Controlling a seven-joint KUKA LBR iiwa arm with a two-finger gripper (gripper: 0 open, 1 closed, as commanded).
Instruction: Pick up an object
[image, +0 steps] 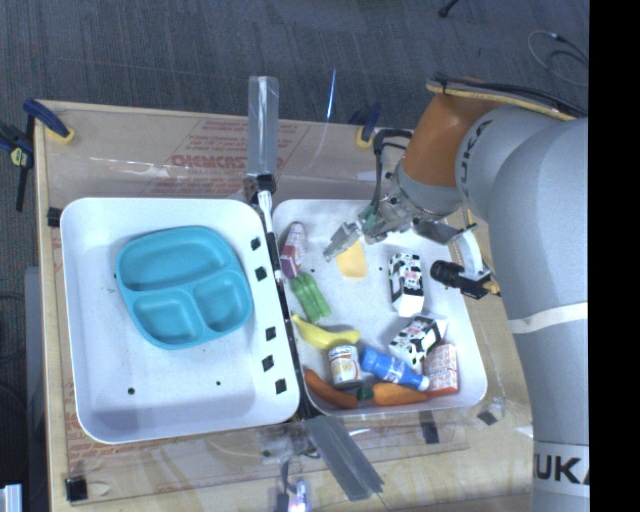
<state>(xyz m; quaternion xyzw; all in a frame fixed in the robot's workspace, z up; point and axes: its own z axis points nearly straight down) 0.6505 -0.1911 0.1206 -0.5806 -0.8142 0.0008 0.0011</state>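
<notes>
**Yellow wedge looks like the easy grab**

Yellow wedge (352, 260) sits near the top of the right bin (470, 340), just beside the claw (345, 238). Probably light, hard plastic, a bit slick, so I'd pinch its flat sides. Claw seems spread apart with nothing in it.

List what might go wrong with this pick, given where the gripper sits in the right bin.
1. The gripper hangs by the yellow cheese wedge, with a red-capped bottle just left; closing could nudge either rather than grasp it.
2. The wedge lies near the bin's back wall, so a low approach might scrape it.
3. The banana, jar, blue bottle and carrot crowd together; picking there may drag neighbours.
</notes>
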